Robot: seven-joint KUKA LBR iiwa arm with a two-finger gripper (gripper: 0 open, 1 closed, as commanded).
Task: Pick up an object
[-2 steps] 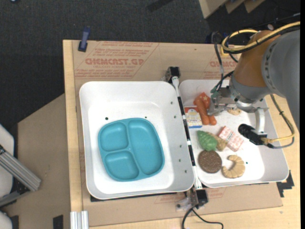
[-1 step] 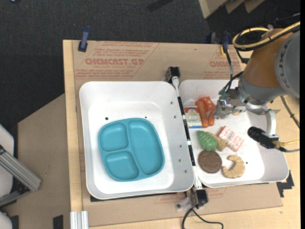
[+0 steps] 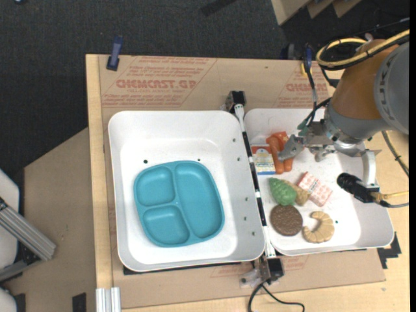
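The orange carrot (image 3: 279, 149) is lying at ten o'clock in the right bin (image 3: 374, 236), and the end effector (image 3: 290, 149) is hovering right over it, grip impossible to judge. The cookie (image 3: 286, 220) and croissant (image 3: 319, 227) are sitting at six o'clock.

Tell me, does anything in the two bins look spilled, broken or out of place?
Nothing stands out. The teal tray lies flat in the left bin; the toy foods, including the croissant and cookie, sit loosely clustered in the right bin.
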